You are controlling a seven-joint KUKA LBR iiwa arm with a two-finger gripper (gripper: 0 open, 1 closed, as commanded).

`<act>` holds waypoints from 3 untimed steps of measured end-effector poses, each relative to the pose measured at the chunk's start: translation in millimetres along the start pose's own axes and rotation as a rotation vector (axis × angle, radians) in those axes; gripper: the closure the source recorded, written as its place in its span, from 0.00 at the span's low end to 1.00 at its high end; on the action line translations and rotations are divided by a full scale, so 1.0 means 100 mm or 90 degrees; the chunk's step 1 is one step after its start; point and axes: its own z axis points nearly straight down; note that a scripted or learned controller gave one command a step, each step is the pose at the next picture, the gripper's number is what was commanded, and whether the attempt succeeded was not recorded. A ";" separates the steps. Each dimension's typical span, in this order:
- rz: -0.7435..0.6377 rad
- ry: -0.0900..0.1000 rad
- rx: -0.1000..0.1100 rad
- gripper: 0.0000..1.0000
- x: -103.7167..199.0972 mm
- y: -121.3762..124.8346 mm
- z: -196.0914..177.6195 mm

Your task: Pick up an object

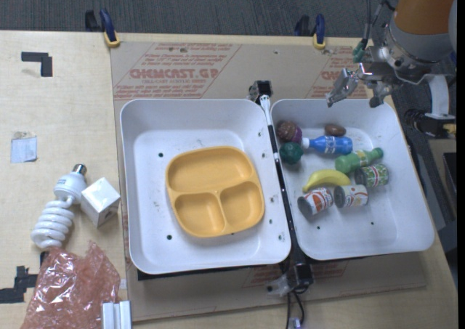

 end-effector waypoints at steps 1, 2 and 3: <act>0.001 0.000 0.000 0.00 -0.13 -0.04 1.32; 0.004 -0.005 -0.003 0.00 -0.08 -0.11 1.92; 0.002 0.000 0.000 0.00 -0.10 -0.86 1.94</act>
